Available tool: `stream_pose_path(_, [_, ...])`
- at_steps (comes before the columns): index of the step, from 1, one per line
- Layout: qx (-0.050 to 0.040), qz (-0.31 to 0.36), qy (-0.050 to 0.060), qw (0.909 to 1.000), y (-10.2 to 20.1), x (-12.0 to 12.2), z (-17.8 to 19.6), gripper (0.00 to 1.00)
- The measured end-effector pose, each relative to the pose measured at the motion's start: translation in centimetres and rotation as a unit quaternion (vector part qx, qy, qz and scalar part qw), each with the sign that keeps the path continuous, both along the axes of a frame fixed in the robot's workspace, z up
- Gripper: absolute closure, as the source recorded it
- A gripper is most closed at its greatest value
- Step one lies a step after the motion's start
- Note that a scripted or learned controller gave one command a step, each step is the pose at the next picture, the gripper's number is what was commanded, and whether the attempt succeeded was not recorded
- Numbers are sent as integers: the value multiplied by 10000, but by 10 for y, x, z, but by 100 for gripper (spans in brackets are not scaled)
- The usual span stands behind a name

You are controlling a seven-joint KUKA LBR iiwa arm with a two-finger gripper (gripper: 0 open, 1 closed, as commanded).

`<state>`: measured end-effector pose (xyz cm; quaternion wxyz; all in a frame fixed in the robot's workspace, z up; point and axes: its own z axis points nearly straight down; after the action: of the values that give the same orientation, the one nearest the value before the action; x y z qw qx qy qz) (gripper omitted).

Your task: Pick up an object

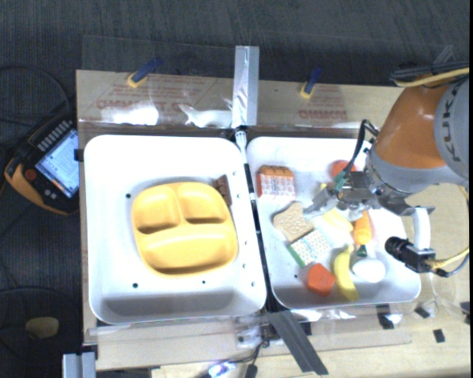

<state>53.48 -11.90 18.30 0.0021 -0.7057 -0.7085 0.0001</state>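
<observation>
The arm comes in from the right and hangs over the right bin, with the gripper down among the clutter; whether it's released or clenched on something just can't be told from this angle, too much wrist in the way.

Using the gripper as the landmark: the pale toast-shaped piece lies just to its left and a bit toward the near edge, looks like the closest candidate; its long axis runs on a slant, roughly pointing back up at the gripper. The checkered green-white block sits below-left of the gripper, touching or nearly touching the toast. The orange-and-white box is farther left, about level. A small carrot-like thing sits just below-right; the banana, the red block and a white round piece are well below it. Something red peeks out just above.

The yellow tray fills the left bin, well off to the left.

Best guess: the pick hasn't landed yet; a short nudge left would put it over the toast.
</observation>
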Motion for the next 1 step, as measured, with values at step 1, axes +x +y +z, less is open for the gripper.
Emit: stream_pose_path(1, [-36,659,-94,9978,-48,58,-91,0])
